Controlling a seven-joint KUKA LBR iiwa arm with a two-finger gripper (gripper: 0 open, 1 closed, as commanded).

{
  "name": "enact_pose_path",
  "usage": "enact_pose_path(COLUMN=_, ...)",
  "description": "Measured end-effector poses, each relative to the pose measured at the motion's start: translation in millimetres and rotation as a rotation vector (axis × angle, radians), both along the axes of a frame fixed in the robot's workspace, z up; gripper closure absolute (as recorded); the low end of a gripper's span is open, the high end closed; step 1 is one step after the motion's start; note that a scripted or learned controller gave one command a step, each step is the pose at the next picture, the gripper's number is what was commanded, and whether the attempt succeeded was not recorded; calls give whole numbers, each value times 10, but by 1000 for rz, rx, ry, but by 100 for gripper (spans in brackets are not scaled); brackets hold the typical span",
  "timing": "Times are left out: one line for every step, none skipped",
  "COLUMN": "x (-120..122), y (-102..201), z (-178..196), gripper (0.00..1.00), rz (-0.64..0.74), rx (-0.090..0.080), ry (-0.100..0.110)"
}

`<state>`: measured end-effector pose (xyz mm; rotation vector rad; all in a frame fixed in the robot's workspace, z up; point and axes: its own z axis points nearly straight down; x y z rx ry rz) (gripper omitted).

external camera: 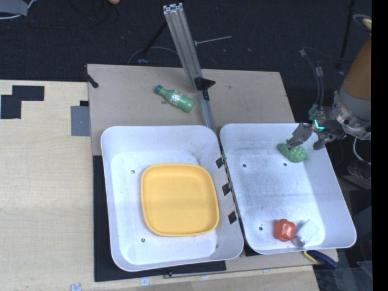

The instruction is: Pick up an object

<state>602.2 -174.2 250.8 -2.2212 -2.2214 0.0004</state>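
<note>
1. dark floor with stray cables rings a tan board on the desk [254, 96], and two shallow white bins sit on it side by side.
2. left bin [115, 162] holds a yellow square plate [179, 199] lying flat at its centre.
3. right bin [321, 205] holds a green lumpy object [295, 153] at about 12 o'clock, close to the far rim, and an orange-red object [284, 230] at about 6 o'clock, with a pale, clear-looking item [305, 233] touching it on its 3 o'clock side.
4. a green bottle [174, 98] lies on its side on the board outside both bins, at about 11 o'clock from the right bin, beside a slanted metal rail [188, 47].
5. the hand [312, 134] hangs over the far rim of the right bin, at roughly 1 o'clock from the green lumpy object; its fingers [299, 134] are apart, one tip just above or touching the object, nothing between them.
6. judgement: the green lump is the likely target, and the grasp has not closed on it.
7. risk: the hand sits off-centre, so closing could pinch only an edge and squeeze the lump out toward 7 o'clock.
8. risk: the lump lies near the bin wall, so a straight descent could put the outer finger on the rim and stop the hand short.
9. risk: a rounded, uneven shape may roll under one-sided contact.
</note>
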Motion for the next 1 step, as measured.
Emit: enact_pose_path(x=0, y=0, z=0, gripper=0, rz=0, rx=0, ry=0)
